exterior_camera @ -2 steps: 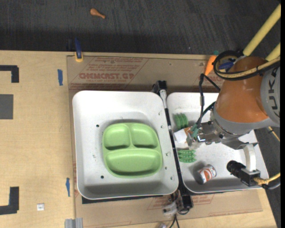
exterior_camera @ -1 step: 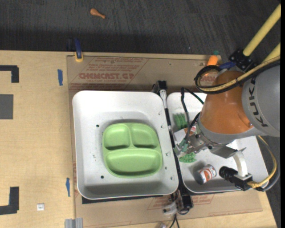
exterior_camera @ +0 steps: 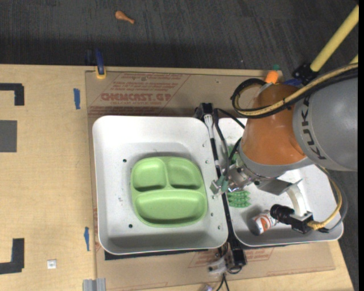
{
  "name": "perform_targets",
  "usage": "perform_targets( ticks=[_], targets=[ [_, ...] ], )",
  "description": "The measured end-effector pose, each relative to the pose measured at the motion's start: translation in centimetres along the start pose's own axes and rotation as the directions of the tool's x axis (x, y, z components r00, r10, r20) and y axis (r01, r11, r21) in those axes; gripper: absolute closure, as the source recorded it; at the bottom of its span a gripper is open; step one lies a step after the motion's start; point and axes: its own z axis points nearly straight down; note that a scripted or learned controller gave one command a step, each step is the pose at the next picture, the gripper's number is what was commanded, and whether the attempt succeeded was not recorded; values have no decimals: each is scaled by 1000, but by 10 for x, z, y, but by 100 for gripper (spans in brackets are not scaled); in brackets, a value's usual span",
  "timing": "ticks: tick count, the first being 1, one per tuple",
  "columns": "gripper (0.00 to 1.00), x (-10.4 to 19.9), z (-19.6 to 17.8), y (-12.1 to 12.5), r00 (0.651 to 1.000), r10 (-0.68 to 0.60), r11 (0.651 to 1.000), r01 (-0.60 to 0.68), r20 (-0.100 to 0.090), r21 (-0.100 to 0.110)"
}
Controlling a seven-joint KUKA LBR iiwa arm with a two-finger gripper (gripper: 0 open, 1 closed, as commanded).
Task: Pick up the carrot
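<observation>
My gripper (exterior_camera: pixel 225 183) hangs low at the left side of the right bin (exterior_camera: pixel 327 230), close against the wall shared with the left bin. The wide orange band and grey body of the arm cover most of that bin's middle. A knobbly green piece (exterior_camera: pixel 239 198) lies just below and right of the gripper, touching or nearly touching it. I cannot make out a carrot's orange body here; it may be hidden under the arm. A small white and red-orange cylinder (exterior_camera: pixel 261 223) lies near the bin's front edge.
The left bin (exterior_camera: pixel 108 170) holds a green divided plate (exterior_camera: pixel 168 190) at its centre. A small orange scrap (exterior_camera: pixel 124 17) lies on the dark floor beyond the bench. Clamps (exterior_camera: pixel 100 61) sit at the cardboard's back edge.
</observation>
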Motion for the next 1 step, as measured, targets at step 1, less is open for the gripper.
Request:
perform_targets(
  ticks=[1],
  targets=[
    [100, -97, -127, -48, 984, -179, 984, 179, 1, 0]
  ],
)
